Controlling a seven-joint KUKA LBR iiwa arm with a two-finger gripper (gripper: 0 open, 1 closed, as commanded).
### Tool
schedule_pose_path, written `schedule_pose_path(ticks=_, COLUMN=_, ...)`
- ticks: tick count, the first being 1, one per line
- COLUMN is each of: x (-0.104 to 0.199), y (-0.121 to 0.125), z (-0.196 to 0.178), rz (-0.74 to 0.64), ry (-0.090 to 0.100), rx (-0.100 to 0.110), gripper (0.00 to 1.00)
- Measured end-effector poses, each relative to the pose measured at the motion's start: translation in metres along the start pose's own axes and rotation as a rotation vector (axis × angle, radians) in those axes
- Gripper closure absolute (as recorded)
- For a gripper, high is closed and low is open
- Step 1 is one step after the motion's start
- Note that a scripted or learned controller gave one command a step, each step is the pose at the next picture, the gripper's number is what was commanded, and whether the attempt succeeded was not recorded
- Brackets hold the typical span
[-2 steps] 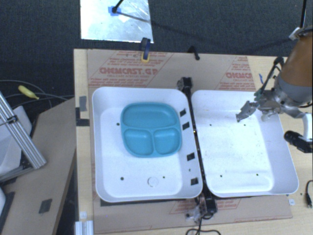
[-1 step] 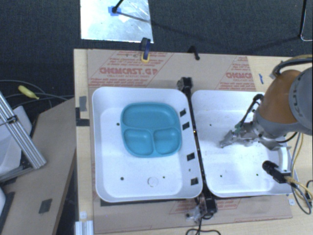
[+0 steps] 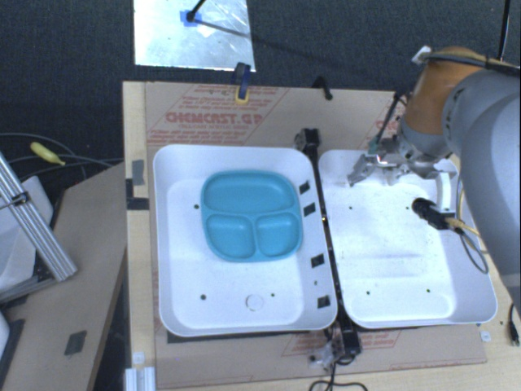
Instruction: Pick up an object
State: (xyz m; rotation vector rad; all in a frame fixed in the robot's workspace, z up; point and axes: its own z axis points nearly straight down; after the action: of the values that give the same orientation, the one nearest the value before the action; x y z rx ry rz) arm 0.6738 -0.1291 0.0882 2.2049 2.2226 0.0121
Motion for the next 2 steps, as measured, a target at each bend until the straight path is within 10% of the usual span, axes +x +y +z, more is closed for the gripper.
schedule_pose_path(ticks=1, x=0.076, y=-0.024, z=-0.098, rz=0.003, ry=0.003, rx=0.013, gripper=0.00)
schedule_pose_path(ticks=2, x=0.046, y=-0.023, z=-0.004, rz=0.007, ry=0.002, rx=0.009, gripper=0.00)
